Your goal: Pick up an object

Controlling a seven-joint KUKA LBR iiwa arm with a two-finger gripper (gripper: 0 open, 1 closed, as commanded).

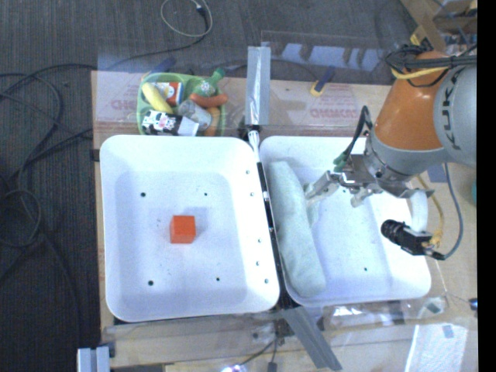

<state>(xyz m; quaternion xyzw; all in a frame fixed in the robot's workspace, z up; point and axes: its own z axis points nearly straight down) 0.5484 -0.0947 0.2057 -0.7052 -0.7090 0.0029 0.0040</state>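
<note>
While the small orange block (183, 229) sits alone near the middle of the left bin (124, 157), free on every side for a straight grasp, the tool (341, 188) hangs over the right bin (387, 285), fingers spread and empty. Beside it lies a soft, pale folded cloth (294, 231). Both bins look smooth and hard.

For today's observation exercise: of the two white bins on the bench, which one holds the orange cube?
The left white bin holds the orange cube. The right white bin holds a pale rolled cloth instead, with the claw above it.
</note>
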